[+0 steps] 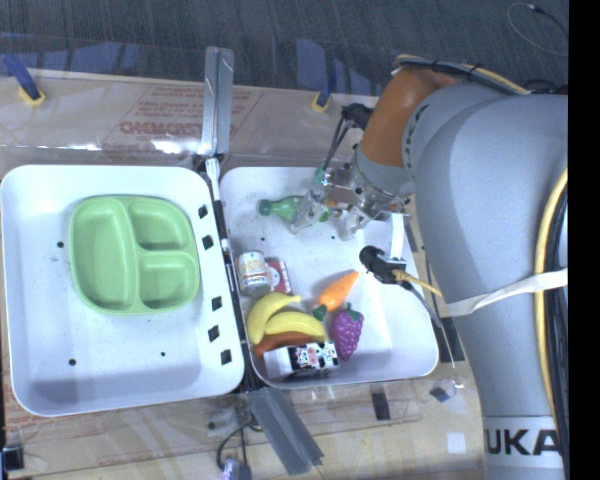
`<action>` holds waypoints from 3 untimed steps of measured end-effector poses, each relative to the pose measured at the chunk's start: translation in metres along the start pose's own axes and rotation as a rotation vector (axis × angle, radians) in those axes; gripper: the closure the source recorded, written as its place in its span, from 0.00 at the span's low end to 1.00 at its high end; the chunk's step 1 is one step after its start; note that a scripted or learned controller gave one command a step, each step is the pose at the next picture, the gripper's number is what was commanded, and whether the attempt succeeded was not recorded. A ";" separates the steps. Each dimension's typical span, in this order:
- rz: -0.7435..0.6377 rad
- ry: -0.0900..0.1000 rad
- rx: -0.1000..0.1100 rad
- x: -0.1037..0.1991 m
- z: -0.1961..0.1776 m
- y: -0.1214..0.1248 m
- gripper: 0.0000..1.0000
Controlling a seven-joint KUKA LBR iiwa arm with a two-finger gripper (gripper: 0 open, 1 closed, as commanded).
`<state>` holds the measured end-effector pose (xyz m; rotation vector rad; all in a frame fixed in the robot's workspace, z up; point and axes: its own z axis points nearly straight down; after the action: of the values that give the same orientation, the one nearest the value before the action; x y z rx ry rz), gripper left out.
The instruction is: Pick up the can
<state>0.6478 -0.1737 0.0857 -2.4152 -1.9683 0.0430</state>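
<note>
**Can sits apart from the gripper, by the bin's dividing wall**

The can (252,271) stands in the right bin (280,240), close to the wall shared with the left bin (30,268). From the gripper (327,211) it lies well off, toward the near edge of the bench and toward the divide, and nothing touches it from above. A small red thing (277,274) lies just beside it on the gripper's side.

The gripper hangs low over the far part of the right bin. Whether it is parted or closed cannot be told from this slant. A green bottle (280,207) lies on its side just beside the gripper, toward the divide.

Nearer than the can, further from the gripper, the bananas (280,318) rest against a black-and-white carton (310,358). A carrot (338,288) and purple grapes (347,331) lie almost straight toward the near edge from the gripper.

Across the divide, the left bin holds a green divided plate (135,253).

Both bins are glossy white with a few dark specks. They rest on a tan bench sheet (110,108) with faint red print under clear film. Beyond it, behind the gripper, runs dark grey carpet (280,8). The grey arm (480,218) rises at the right.
</note>
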 end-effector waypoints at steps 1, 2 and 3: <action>0.008 0.005 -0.034 -0.030 -0.005 -0.036 0.00; 0.006 0.003 -0.007 -0.029 -0.003 0.008 0.00; 0.246 0.003 -0.009 -0.024 -0.001 0.006 0.00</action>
<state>0.6493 -0.1983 0.0865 -2.6454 -1.6621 0.0360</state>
